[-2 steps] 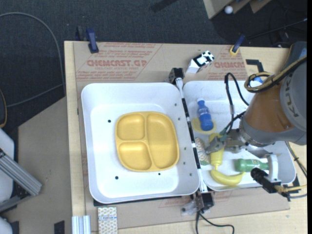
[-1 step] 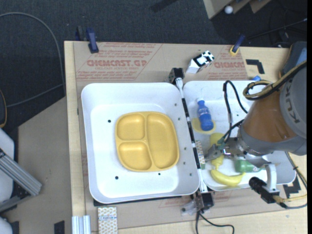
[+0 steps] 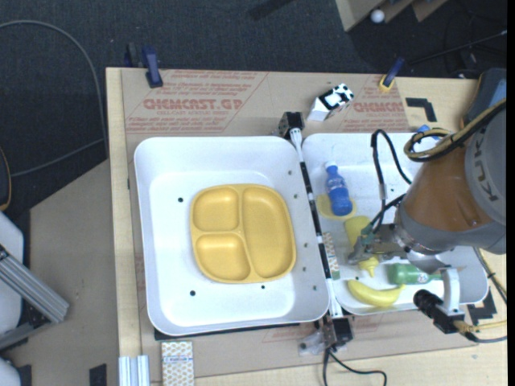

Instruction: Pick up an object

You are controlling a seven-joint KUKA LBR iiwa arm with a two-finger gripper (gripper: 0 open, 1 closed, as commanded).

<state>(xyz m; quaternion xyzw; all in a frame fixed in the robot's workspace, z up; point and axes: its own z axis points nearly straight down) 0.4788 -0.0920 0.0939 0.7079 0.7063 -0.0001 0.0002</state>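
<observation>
1. You've got the arm (image 3: 451,191) coming in from 3 o'clock, wrist low over the right bin (image 3: 362,147).
2. Jaws (image 3: 364,252) sit approx. mid-bin; can't tell if they're wide, narrow or holding anything.
3. Blue bottle (image 3: 337,191) lies at 11 o'clock from the jaws, near the bin's left wall.
4. Banana (image 3: 372,293) lies at 6 o'clock, by the front rim; green object (image 3: 405,275) just beside it at 4 o'clock.
5. Yellow divided plate (image 3: 241,233) sits mid left bin (image 3: 161,215), well apart at 9 o'clock.
</observation>
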